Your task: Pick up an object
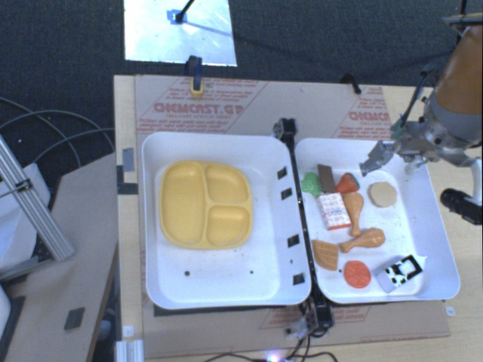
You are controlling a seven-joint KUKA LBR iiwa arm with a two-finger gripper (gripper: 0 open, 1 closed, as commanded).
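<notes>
Camera view: the fingers point(392, 157) hang over the right bin point(438, 225) near the beige disc point(383, 194); their spread is unclear.

Objects: a loose cluster of toy foods in the right bin point(438, 225).
Carton: small white-and-red box point(333, 211), lying flat near the middle.
Drumsticks: two tan pieces point(362, 240), beside the carton.
Cookie: pale round disc point(383, 194), toward the far right.
Red disc point(358, 274): near the front edge.
Cow: black-and-white figure point(400, 271), front right corner.

A divided tray point(205, 204) lies in the left bin point(151, 277), food toys in the right bin point(438, 225).
</notes>
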